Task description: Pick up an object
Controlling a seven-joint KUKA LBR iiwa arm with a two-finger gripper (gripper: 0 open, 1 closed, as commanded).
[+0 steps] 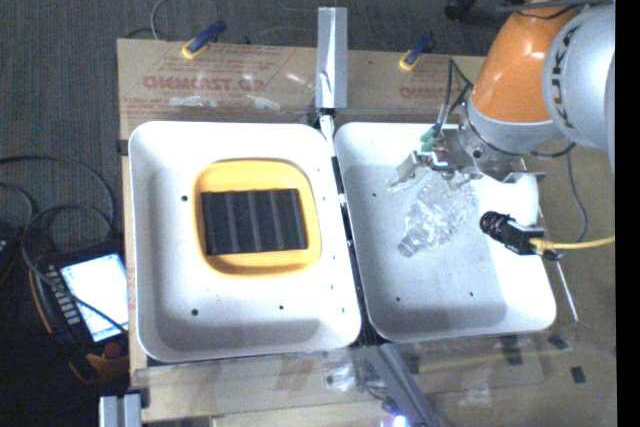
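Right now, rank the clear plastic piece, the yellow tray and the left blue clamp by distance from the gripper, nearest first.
From the gripper:
1. Clear plastic piece, right bin, just below it.
2. Yellow tray, left bin.
3. Left blue clamp, bench's far left edge.

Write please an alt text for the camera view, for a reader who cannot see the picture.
A grey and orange robot arm reaches from the right over the right white bin, its gripper above a crumpled clear plastic object. The left white bin holds a yellow tray with a black ribbed insert. Both bins sit side by side on a bench.
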